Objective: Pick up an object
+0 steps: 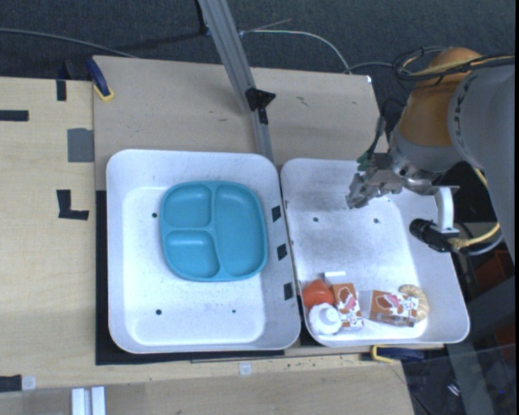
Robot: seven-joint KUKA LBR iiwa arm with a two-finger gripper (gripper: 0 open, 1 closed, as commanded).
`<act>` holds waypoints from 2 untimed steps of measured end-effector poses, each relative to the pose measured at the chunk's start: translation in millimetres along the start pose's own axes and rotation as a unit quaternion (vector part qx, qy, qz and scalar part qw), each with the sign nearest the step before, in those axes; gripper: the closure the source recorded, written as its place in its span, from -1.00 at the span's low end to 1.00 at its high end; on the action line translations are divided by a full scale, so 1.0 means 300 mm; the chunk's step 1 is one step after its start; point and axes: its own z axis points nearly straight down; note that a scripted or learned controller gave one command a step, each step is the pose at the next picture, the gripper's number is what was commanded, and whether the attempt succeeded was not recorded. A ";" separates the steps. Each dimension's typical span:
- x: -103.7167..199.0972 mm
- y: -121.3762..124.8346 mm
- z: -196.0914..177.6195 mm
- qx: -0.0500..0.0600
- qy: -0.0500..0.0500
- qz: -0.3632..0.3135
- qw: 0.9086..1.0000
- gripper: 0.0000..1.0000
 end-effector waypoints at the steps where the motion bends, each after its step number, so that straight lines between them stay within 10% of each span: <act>1: 0.032 -0.009 -0.190 -0.003 0.000 0.000 1.000 1.00; 2: 0.030 -0.019 -0.334 -0.003 0.000 0.001 1.000 1.00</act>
